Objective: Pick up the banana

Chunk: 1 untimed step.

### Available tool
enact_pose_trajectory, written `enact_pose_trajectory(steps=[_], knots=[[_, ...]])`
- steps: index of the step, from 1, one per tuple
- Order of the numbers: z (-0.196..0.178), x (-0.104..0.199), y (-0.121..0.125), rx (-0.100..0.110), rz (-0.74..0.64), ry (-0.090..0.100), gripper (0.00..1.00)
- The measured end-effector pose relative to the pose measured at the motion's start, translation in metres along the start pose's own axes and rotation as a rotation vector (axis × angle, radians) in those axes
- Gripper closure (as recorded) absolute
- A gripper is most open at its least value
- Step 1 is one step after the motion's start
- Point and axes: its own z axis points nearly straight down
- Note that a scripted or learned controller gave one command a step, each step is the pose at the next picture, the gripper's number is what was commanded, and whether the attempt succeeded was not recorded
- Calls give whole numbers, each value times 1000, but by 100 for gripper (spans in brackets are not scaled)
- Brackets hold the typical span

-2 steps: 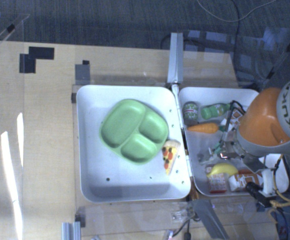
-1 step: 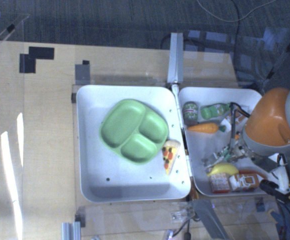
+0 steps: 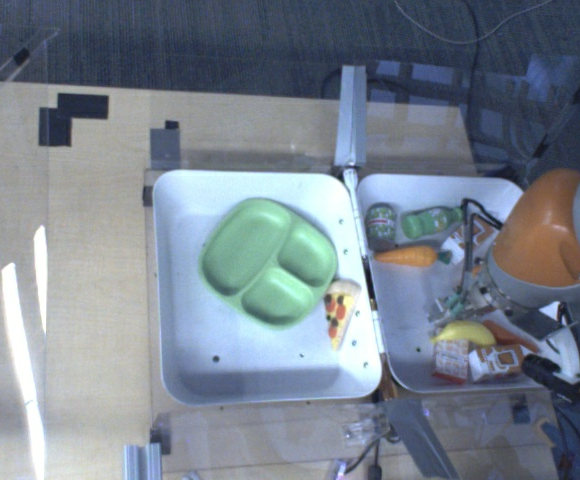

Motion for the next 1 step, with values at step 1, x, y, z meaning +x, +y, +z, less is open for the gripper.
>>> enact_pose_trajectory(steps=[1], knots=[[0,0,0,0,-1,0,0]])
